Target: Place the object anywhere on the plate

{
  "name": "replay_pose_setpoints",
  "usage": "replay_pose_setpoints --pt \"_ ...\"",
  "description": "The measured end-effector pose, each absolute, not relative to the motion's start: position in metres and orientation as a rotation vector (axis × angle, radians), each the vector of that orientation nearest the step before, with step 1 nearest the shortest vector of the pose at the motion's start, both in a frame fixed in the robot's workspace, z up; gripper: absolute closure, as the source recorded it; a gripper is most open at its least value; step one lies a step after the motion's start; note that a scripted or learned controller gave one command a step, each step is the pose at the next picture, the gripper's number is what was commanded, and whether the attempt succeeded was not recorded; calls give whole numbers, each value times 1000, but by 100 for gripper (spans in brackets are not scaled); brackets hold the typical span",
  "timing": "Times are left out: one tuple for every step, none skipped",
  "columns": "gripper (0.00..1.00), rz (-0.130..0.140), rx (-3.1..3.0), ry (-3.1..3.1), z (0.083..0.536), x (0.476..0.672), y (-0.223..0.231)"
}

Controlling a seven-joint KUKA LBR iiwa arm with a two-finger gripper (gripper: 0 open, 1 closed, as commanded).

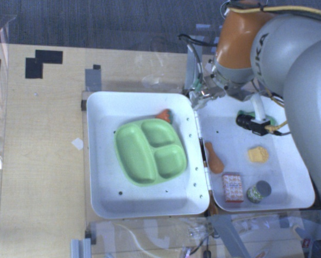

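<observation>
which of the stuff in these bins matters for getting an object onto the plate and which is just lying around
For the job: green plate in the left bin; gripper above the wall between the bins. Which object it will take I cannot tell.
Lying about: orange piece at the plate's far rim; in the right bin, brown piece, yellow lump, red box, round tin.

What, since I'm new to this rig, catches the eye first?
The green three-compartment plate sits in the left bin, a small orange-red object at its far edge. The bulky grey arm with its orange band looms over the right bin, where a yellow lump and a red box lie.
</observation>
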State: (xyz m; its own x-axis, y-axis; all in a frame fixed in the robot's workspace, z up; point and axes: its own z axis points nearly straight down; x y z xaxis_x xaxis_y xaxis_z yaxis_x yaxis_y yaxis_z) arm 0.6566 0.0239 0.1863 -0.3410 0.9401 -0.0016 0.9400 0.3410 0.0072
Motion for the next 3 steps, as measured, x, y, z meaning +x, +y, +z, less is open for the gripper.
replay_pose_setpoints --pt "100 6 1784 2582 186 593 57" --pt "100 8 1773 2584 292 661 -15" --pt "100 4 1716 2629 187 592 29"
